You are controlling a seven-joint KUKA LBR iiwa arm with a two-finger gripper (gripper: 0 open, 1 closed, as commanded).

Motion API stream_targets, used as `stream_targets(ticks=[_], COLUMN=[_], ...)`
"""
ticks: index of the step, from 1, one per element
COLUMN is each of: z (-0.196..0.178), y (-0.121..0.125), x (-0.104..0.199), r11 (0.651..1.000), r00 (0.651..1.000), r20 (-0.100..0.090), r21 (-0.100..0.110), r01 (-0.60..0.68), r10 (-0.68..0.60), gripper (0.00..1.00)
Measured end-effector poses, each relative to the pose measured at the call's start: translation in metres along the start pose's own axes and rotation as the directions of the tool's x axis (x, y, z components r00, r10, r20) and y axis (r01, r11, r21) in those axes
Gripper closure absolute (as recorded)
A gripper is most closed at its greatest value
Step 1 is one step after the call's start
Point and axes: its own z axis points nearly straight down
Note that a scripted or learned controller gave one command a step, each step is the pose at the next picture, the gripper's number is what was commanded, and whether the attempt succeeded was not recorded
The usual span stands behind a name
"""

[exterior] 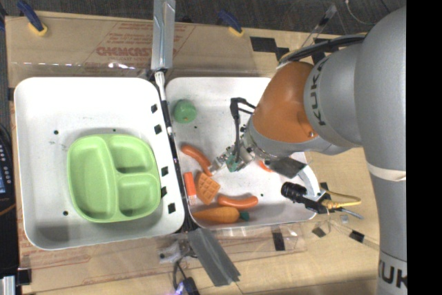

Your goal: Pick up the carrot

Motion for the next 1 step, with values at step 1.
stream_targets(ticks=[1], z=[0.0001], y=[-0.0001], x=[0.0], r11=[1.0], r00=[1.0], r20=[0.0], r21=[0.0], r01=[0.0], r10=[0.0], gripper=[0.0])
